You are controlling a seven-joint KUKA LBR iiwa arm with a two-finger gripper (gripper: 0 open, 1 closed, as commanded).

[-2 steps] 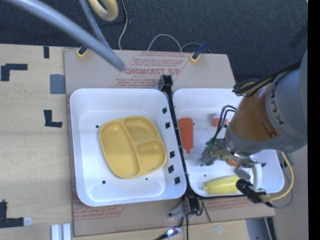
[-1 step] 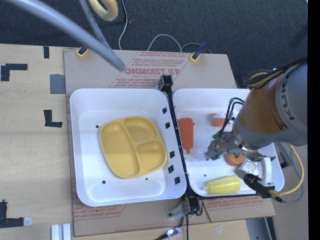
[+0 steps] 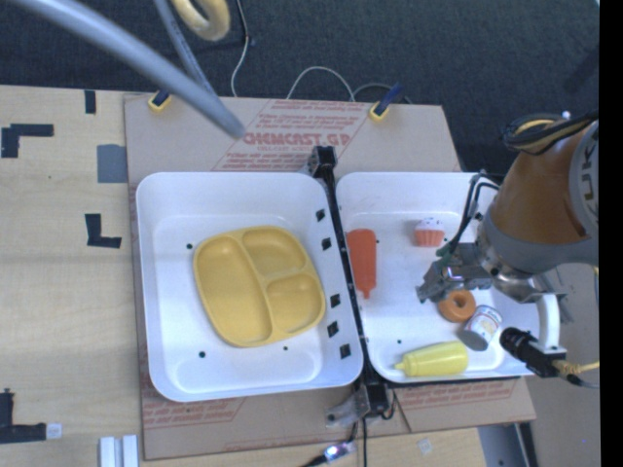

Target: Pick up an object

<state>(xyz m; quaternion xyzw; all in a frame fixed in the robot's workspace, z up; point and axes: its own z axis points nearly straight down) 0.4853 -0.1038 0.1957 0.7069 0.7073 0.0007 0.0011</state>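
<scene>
Orange donut lies flat, right bin. Claw at its upper-left edge; finger state unclear. Arm enters from right.

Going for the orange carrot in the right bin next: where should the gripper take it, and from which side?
Grip the carrot across its narrow width near mid-length, coming straight down. It lies flat, long axis running up-down in the view, close beside the bin divider, so the finger on that side will probably have little room. The gripper is to its right.

You have an orange carrot, a small cupcake, a doughnut and a yellow bottle lying in the right bin.
</scene>
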